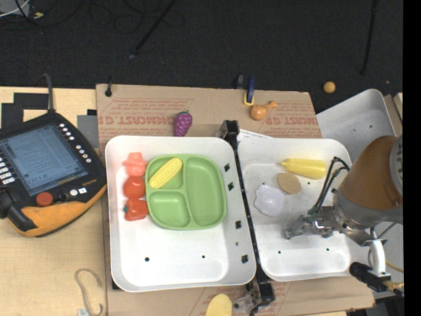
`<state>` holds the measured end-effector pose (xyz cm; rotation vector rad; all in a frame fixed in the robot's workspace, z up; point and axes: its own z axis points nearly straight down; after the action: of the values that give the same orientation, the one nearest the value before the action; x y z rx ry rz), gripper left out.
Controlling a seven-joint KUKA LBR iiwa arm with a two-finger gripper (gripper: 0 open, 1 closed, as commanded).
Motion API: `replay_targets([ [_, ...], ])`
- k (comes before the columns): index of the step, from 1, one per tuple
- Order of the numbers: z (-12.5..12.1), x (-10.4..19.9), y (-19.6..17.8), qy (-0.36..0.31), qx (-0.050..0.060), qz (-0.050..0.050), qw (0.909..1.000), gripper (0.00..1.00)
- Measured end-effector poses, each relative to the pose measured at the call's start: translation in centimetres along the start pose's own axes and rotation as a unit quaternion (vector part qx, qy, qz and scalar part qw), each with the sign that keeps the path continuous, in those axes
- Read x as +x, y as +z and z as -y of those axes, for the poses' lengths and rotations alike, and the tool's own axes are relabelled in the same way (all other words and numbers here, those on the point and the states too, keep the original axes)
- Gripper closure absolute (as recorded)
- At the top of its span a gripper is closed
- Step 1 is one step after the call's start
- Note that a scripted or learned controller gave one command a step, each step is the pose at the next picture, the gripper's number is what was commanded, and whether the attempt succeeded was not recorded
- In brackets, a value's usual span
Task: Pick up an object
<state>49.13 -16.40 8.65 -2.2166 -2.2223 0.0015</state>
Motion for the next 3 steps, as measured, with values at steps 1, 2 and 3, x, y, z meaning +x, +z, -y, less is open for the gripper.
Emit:
replay_targets([
  [1,0.0,-0.2,-1.2,0.003,-0.001,0.000,1.0000,1.00],
  [2,-0.5,-0.4,-5.5,0.002,-0.002,0.001,1.0000,1.00],
  [3,-0.8,-1.3,-11.3,0.002,-0.003,0.001,1.0000,1.00],
])
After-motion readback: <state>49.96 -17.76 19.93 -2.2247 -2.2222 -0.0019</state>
